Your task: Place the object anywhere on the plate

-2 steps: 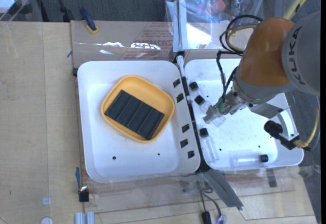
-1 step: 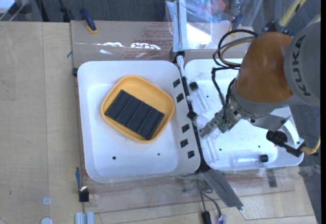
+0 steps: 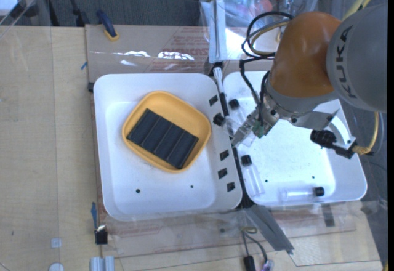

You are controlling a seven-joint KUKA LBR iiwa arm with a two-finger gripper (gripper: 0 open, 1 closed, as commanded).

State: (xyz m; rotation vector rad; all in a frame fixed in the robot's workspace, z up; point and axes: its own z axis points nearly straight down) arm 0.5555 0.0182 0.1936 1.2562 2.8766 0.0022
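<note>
The worktop (image 3: 43, 140) is wide and made of pale wood. Two white bins sit on it side by side, touching in the middle. The left bin (image 3: 111, 159) holds a yellow plate (image 3: 138, 114). The plate is a square with round corners, and it sits tilted like a diamond. A dark flat block (image 3: 163, 137) with ridges lies on the plate, right in its middle. That is the thing for my task, and it rests fully on the plate.

My arm (image 3: 326, 60) comes in from the right. It is grey with a big orange part, and it hangs over the right bin (image 3: 326, 183). My jaws (image 3: 246, 132) point down and to the left, near the wall where the two bins meet. They are small and blurry here, so I cannot tell if they are apart or together. They are well apart from the block.

A small clear tube (image 3: 300, 191) with a black cap lies near the front of the right bin.
</note>
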